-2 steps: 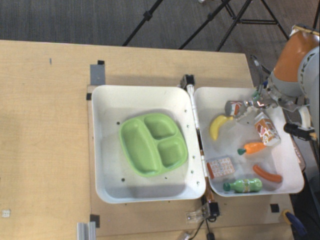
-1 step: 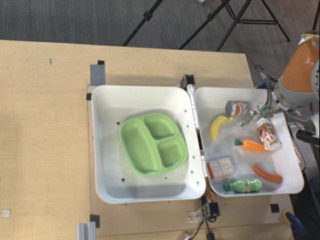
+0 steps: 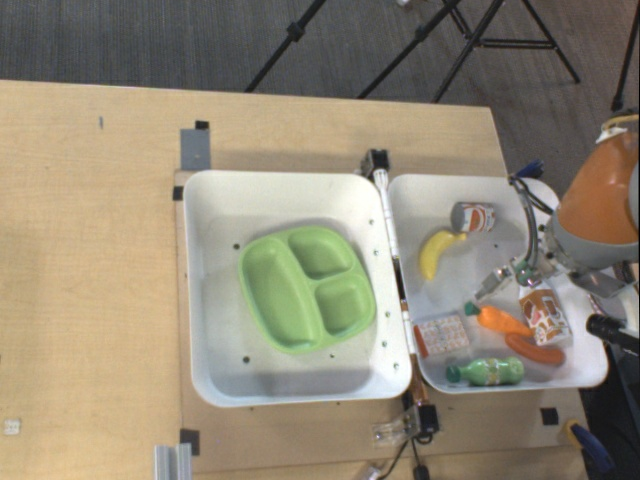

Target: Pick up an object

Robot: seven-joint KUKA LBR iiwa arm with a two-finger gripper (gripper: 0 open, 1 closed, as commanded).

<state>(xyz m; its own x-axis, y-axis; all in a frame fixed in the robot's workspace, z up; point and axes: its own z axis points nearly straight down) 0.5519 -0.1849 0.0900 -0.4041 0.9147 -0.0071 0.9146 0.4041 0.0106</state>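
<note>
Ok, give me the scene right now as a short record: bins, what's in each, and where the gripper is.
left bin: green divided plate
right bin: banana, small can, carrot, green bottle, sausage, flat packet, carton
gripper: low over the right bin, above the carrot and beside the carton
held: nothing seen between its fingers

In the right bin (image 3: 590, 368) lie a yellow banana (image 3: 437, 251), a tipped can (image 3: 473, 217), an orange carrot (image 3: 502, 319) and a red sausage (image 3: 535, 349). A green bottle (image 3: 485, 371) lies on its side near the front wall, with a small snack packet (image 3: 543, 315) and a flat checkered packet (image 3: 443, 336) nearby.
</note>
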